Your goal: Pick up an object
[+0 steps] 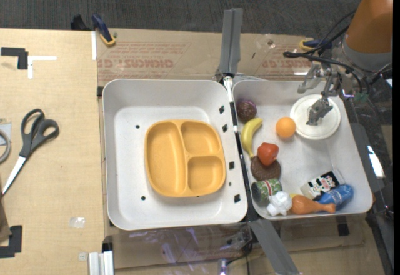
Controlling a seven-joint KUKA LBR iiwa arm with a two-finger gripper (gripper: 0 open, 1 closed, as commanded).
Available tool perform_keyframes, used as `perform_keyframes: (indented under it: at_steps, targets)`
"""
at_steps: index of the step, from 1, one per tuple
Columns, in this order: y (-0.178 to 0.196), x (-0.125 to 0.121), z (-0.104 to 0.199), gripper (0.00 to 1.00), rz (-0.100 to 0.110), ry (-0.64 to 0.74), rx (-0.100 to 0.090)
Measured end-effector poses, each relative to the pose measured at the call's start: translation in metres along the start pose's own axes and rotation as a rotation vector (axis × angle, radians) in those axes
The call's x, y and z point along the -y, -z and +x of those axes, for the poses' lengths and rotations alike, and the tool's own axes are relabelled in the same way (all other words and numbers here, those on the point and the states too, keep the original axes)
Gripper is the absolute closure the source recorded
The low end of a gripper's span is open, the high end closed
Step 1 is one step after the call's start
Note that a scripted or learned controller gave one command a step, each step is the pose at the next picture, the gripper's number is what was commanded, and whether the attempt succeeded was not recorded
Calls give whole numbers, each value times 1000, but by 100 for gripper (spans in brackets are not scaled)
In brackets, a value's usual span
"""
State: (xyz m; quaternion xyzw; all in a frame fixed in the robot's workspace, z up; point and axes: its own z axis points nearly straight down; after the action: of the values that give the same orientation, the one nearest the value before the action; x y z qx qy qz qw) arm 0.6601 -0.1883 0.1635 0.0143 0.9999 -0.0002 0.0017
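The approach step is judged underway: the pincer (320,111), its opening impossible to tell, is poised over the white disc (317,119) near the right bin (300,212)'s far-right corner, so a descent and closure are called for.

Right bin: your loose objects to pick.
You have a yellow banana (250,133) lying beside a dark purple fruit (247,109), an orange ball (285,127) touching a white disc (317,119), and a red tomato (267,152) resting on a brown round (265,170).
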Motion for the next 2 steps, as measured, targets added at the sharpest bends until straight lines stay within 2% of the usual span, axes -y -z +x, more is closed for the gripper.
perform_keyframes:
  at_steps: [1,2]
  targets:
    - [-70,-53,18,0,0,2,2]
    - [-70,-87,16,0,0,-88,1]
